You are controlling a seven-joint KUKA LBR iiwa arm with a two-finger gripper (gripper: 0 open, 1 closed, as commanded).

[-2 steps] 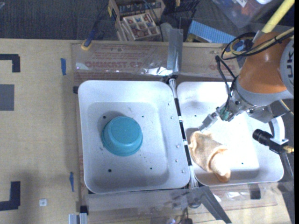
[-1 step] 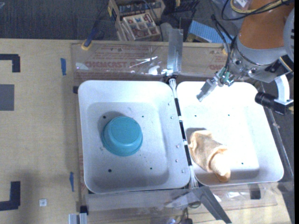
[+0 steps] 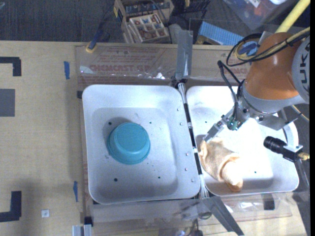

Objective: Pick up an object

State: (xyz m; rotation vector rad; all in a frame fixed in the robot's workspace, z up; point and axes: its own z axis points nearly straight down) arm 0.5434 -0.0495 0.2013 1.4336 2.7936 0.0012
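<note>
Lying crumpled in right white bin [image 3: 275,181]: tan soft cloth lump [image 3: 221,162]; gripper [image 3: 215,130] just above, finger state unclear. Blue round bowl [image 3: 129,142] inverted, left bin [image 3: 98,181].

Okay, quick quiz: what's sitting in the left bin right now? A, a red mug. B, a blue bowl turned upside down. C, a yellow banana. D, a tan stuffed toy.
B: the blue bowl lies upside down on the floor of the left bin, while the tan soft toy is in the right bin.
</note>
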